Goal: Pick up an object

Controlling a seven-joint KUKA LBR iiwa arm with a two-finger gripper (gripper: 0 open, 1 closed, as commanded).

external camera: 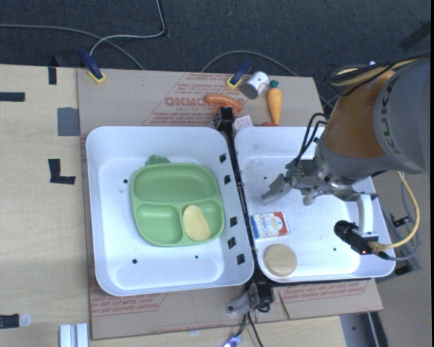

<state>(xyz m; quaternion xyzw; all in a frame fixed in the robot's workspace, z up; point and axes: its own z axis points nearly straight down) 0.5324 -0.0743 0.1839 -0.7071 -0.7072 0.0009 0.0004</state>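
Note:
My gripper [292, 191] hangs low over the right bin [347, 266], near its middle. Its two grey fingers are spread apart, open, with only bare bin floor between them. Just below and left of it lies a small blue and white carton [269, 225]. A round tan bun [281, 259] rests near the bin's front edge. In the left bin [108, 194] sits a green divided plate [175, 186], with a yellow piece [197, 223] in its lower right compartment.
Behind the bins, on the cardboard, lie an orange carrot [275, 103], a reddish sausage [223, 100] and a small white cylinder [257, 84]. Blue and yellow clamps [92, 65] hold the board's back edge. A black divider [235, 186] runs between the bins.

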